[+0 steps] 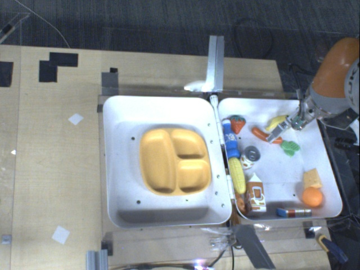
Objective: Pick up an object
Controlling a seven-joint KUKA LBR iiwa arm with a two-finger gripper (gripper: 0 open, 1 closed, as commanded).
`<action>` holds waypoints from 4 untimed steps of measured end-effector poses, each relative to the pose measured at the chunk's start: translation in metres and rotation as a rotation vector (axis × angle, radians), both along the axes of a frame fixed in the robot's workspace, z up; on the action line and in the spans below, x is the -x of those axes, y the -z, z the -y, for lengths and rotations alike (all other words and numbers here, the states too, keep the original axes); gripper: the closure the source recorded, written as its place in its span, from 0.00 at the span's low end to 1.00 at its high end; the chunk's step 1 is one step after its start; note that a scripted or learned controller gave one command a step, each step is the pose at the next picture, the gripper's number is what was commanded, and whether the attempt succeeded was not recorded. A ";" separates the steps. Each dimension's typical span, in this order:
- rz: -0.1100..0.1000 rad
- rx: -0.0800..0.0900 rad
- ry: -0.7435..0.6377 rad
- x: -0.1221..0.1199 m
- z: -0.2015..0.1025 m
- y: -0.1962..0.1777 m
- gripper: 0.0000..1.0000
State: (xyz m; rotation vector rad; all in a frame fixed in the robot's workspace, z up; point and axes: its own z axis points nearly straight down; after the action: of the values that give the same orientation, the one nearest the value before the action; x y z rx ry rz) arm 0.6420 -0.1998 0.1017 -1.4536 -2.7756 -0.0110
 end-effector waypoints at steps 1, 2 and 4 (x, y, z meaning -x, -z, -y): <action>-0.022 0.009 -0.005 -0.011 -0.052 0.007 0.00; -0.002 0.023 -0.008 -0.015 -0.048 -0.008 1.00; 0.007 0.009 0.334 -0.013 -0.140 -0.084 1.00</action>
State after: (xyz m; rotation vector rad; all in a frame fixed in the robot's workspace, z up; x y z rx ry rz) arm 0.6554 -0.0594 0.1853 -1.9016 -2.5041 -0.0057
